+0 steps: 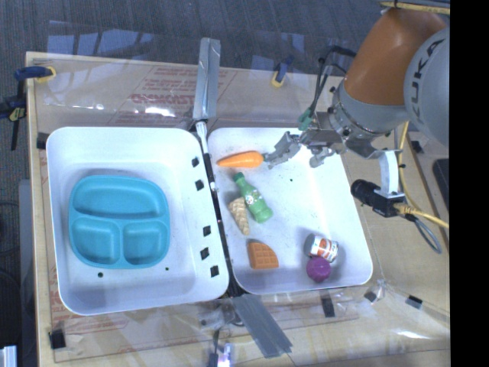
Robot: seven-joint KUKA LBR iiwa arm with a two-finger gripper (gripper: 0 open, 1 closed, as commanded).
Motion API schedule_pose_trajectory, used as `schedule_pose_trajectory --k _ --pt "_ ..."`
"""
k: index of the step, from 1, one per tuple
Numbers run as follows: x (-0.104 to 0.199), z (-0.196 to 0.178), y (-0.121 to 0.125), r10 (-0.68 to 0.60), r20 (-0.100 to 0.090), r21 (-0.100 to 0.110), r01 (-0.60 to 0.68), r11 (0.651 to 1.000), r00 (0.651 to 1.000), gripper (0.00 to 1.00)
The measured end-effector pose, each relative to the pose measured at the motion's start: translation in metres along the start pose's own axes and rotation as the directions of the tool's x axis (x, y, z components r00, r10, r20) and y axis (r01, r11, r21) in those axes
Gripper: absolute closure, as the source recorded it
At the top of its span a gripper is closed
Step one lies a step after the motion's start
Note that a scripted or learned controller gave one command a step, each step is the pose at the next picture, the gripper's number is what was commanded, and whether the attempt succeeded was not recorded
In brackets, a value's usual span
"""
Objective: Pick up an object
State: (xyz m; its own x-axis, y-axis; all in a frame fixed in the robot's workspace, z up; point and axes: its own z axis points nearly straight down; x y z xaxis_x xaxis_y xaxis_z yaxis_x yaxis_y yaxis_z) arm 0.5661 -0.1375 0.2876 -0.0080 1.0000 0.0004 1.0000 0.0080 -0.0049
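Carrot (240, 159) beside open hand (298, 153), arm reaching from right

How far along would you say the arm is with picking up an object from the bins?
Done: the gripper has reached into the right bin, its fingertip beside the carrot. In hand: nothing visibly; no object sits between its fingers. Left: the grasp and lift. The carrot, green bottle, corn cob, waffle, can and purple fruit all lie on the bin floor.
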Motion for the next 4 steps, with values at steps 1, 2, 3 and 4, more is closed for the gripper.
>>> schedule_pose_trajectory --k 1,2,3,4 --pt "-0.004 0.147 0.04 0.05 0.0 0.002 -0.05 0.999 0.999 0.0" --pt "-0.004 0.197 0.031 -0.016 0.0 0.0 0.016 1.0 1.0 0.0" --pt "-0.004 0.187 0.031 -0.021 0.0 0.002 0.021 1.0 1.0 1.0" --pt "0.002 0.064 0.002 -0.04 0.001 -0.004 0.04 0.999 0.999 1.0"
